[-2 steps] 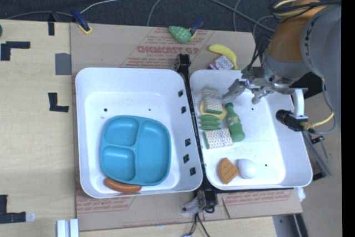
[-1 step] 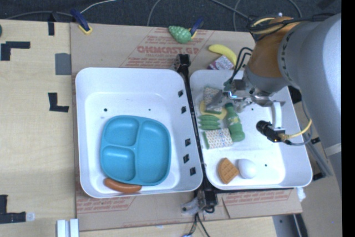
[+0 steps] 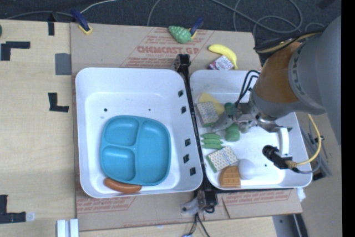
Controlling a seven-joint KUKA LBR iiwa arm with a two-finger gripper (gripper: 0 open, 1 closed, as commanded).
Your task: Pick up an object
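Observation:
My gripper [image 3: 235, 119] hangs low in the right bin [image 3: 288, 177], near its middle, below the orange-banded wrist [image 3: 277, 83]. Right under and just left of it lie a small green round piece [image 3: 232, 132] and a green-and-yellow piece [image 3: 228, 107]. Further left are a yellow wedge [image 3: 206, 99] and a checkered square [image 3: 208, 112]. A green pea pod [image 3: 211, 140], a second checkered square [image 3: 222, 158], a tan toast piece [image 3: 229, 177] and a white egg-shaped item [image 3: 250, 169] lie toward the front.
The left bin [image 3: 89, 86] holds a blue divided plate [image 3: 135, 150] and an orange sausage [image 3: 122, 186] at its front. Behind the bins on the cardboard lie a green toy [image 3: 180, 34], a banana [image 3: 223, 53] and a small packet [image 3: 224, 64]. Cables run across the dark floor.

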